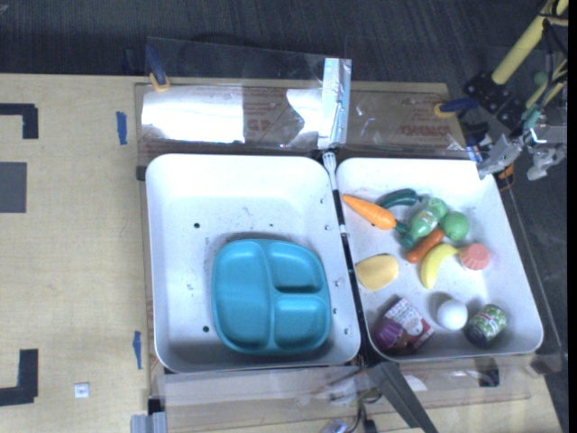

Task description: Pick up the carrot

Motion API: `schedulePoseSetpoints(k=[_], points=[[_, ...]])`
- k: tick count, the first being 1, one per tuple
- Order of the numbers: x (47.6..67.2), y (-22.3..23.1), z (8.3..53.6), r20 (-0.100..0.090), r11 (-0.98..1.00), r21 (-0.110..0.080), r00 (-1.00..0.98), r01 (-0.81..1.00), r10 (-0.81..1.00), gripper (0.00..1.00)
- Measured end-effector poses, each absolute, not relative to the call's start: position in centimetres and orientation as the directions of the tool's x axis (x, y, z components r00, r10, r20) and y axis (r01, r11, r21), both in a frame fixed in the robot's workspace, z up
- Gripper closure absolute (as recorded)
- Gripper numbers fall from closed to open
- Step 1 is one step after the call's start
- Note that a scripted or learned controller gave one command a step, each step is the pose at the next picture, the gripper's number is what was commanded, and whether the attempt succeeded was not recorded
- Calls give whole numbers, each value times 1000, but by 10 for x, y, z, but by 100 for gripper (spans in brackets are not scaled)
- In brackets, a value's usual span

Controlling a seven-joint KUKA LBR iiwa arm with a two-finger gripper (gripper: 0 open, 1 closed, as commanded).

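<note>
Camera view: carrot (370, 211) lies at far-left of the right bin (518, 269), tip toward a green toy (424, 219), w/ a second orange piece (424, 246) nearby. Gripper (527, 147) sits off the bin's far-right corner; can't tell how it's set. Risk: program grabs the wrong orange item, or crowded neighbours block a clean pick.

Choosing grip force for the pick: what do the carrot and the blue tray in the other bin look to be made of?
Carrot: probably molded plastic toy food, with uniform bright orange, a smooth skin and a dark green top; hard or soft cannot be told. Blue tray: likely rigid plastic with a smooth, slightly satin finish, even teal colour and rounded molded compartments. It sits in the left bin.
</note>
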State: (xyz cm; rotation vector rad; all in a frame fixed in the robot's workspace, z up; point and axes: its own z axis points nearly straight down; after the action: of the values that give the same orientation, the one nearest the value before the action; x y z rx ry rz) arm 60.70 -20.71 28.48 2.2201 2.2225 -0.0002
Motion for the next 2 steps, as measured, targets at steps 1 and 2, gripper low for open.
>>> schedulePoseSetpoints(k=[1, 2], points=[[632, -132, 172, 3, 371, -2, -371, 929, 929, 0], [657, -42, 186, -1, 399, 6, -399, 917, 917, 0]])
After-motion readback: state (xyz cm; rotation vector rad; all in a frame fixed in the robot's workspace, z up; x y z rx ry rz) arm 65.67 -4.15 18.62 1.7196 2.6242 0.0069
